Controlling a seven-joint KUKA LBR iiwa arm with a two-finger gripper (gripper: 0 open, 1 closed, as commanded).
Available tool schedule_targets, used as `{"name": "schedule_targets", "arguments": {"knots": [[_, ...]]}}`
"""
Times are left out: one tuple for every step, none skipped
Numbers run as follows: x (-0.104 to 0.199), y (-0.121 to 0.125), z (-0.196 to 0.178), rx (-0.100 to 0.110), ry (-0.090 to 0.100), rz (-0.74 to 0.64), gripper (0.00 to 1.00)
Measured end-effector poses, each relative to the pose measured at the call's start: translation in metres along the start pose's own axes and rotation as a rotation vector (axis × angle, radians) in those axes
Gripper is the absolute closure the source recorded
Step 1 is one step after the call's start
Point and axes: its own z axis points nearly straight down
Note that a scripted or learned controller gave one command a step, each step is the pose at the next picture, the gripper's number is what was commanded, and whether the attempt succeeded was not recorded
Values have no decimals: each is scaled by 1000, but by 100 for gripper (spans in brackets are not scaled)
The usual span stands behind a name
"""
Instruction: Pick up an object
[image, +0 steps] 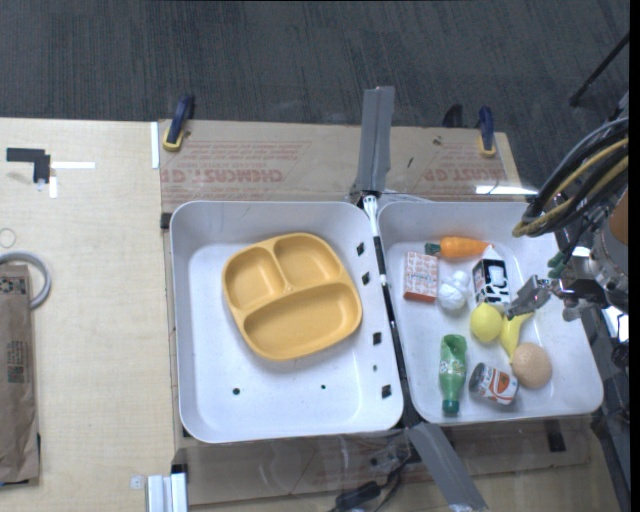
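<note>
Objects for picking lie together in the right-hand shallow white bin (590, 395), at the right of the frame: an orange carrot-shaped toy (463, 247) at the top, a red-and-white flat packet (421, 276) below it on the left, a white round lump (454, 291), a black-and-white small carton (490, 280), a yellow lemon-shaped toy (486, 323), a yellow banana-like piece (511, 335), a tan egg-shaped ball (532, 366), a green plastic bottle (452, 372) and a small red-and-white can (494, 384) near the bottom edge. The metal two-finger gripper (527, 300) reaches in from the right edge, its tips just beside the lemon-shaped toy and above the banana-like piece; whether it is released or clenched cannot be told. The left-hand white bin (200, 400) holds a yellow three-compartment plate (291, 295).
</note>
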Motion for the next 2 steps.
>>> {"name": "schedule_targets", "arguments": {"knots": [[-33,9,113,-3,1,60,0],[-33,8,113,-2,2,60,0]]}}
